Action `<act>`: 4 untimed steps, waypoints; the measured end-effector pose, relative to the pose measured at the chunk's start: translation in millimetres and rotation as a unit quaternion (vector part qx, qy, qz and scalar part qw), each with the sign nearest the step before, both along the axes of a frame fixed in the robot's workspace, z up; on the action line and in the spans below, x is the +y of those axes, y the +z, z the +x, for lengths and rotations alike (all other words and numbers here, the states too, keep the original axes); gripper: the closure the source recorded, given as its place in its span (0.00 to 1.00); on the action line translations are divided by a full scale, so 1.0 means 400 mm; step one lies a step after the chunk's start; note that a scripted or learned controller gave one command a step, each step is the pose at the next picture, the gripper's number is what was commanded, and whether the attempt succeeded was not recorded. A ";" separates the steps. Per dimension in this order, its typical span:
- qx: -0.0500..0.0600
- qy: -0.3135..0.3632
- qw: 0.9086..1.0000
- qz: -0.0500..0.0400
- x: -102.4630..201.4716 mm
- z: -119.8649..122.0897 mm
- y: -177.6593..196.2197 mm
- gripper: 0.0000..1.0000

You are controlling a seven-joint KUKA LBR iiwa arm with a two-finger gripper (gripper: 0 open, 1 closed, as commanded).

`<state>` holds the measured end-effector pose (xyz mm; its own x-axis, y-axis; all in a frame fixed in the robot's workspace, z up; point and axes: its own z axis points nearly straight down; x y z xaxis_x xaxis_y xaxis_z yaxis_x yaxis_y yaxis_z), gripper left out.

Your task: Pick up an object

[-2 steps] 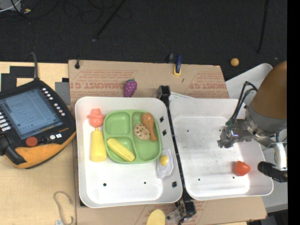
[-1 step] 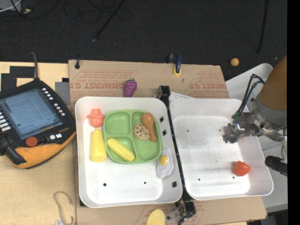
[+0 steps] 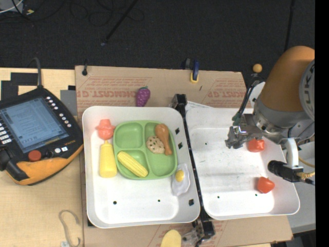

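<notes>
Two bins sit side by side on the bench. In the left bin (image 3: 103, 205), a divided tray (image 3: 169, 166) lies toward the back edge, holding a corn cob (image 3: 132, 164), a cookie (image 3: 155, 145) and a drumstick (image 3: 163, 136); a bottle (image 3: 107, 160) stands along the tray's left side. The right bin (image 3: 231, 199) carries one toy (image 3: 256, 145) near its right edge and another (image 3: 264, 184) toward its front right corner.

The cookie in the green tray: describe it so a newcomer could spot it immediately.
Find the left white bin and the green divided tray inside it. In the tray's right compartment, beside the brown drumstick, lies the cookie: round, tan, dark-speckled, unlike the yellow corn.
</notes>
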<state>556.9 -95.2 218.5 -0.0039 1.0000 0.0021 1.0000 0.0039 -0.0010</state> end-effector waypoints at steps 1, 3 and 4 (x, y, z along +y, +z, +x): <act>-0.001 0.000 1.000 0.000 0.107 0.097 0.033 1.00; 0.001 0.000 1.000 -0.001 0.166 0.172 0.002 1.00; 0.000 -0.002 1.000 -0.001 0.191 0.178 0.046 1.00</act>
<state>628.2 -19.0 236.8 0.0002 1.0000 0.0008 1.0000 -0.0002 -0.0005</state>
